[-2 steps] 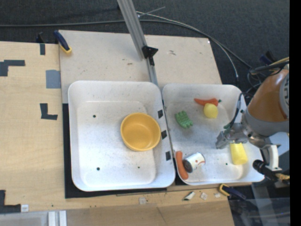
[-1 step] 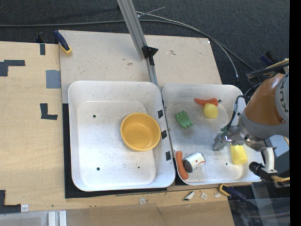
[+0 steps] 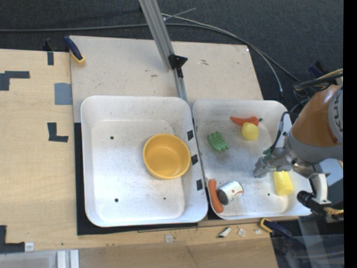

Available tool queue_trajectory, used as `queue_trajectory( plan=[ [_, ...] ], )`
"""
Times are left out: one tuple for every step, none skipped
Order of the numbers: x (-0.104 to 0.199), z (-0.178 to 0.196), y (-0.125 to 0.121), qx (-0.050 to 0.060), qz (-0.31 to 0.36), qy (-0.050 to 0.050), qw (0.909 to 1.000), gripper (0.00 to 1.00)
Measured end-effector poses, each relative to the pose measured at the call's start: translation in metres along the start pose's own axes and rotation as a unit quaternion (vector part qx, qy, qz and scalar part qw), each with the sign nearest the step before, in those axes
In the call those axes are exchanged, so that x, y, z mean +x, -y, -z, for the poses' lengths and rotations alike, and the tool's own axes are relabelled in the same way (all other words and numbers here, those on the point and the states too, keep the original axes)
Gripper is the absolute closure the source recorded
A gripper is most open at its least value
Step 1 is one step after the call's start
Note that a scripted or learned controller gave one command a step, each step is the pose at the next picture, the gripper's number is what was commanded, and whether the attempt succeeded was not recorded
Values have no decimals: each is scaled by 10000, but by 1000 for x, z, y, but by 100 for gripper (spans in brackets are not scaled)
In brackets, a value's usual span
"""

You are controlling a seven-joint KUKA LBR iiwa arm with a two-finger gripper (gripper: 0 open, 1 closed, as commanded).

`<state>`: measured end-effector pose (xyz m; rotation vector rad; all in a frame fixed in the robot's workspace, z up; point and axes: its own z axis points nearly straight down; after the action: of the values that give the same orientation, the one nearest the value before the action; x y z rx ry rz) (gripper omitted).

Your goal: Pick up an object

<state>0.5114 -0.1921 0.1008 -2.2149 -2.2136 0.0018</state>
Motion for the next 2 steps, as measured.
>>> queue_trajectory(
  plan=[
    [0, 63, 3, -48, 7, 29, 10000, 100],
    [-2, 127, 2, -59, 8, 34, 10000, 100]
  ],
)
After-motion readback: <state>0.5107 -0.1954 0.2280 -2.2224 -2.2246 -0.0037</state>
